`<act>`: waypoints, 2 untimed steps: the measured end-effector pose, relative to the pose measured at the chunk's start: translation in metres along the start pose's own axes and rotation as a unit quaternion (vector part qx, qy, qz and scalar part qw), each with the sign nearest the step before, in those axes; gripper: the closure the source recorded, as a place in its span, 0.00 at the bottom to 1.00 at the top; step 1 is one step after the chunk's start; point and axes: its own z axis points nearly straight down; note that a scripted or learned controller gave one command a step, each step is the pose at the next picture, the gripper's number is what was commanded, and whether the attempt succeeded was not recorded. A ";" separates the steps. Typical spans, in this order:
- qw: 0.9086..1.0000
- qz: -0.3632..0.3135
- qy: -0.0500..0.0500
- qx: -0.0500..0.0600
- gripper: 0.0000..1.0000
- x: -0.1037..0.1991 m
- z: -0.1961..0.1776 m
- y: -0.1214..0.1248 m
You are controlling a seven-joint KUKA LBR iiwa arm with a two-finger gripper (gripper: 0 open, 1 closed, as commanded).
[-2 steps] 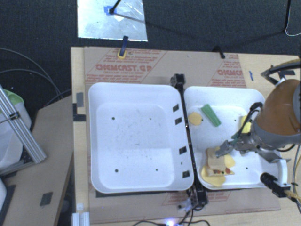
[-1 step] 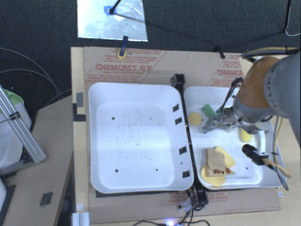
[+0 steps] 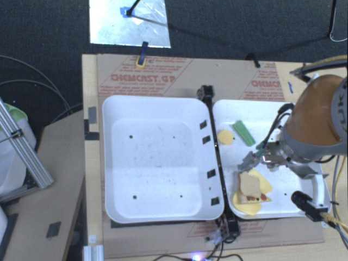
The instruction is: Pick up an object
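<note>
In the right bin (image 3: 272,109), a green block (image 3: 243,132) lies toward the back. A small round yellow piece (image 3: 225,137) sits next to it, close to the bin's left wall. Near the front left corner a tan block (image 3: 250,186) rests on flat yellow pieces (image 3: 246,205), with a small red bit (image 3: 264,198) beside them. My gripper (image 3: 251,161) hangs over the right bin, just behind the tan block and in front of the green block. Nothing can be seen in its grasp.
The left bin (image 3: 157,159) stands beside the right one, with a black divider bar (image 3: 216,156) between them. The grey and orange arm (image 3: 318,121) covers the right bin's right side. A black fitting (image 3: 305,204) sits at its front right corner.
</note>
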 end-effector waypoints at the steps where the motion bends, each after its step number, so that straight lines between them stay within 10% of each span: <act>1: 1.000 -0.004 0.000 -0.007 0.00 0.084 -0.105 0.006; 2: 1.000 -0.001 -0.001 -0.004 0.00 0.111 -0.168 0.005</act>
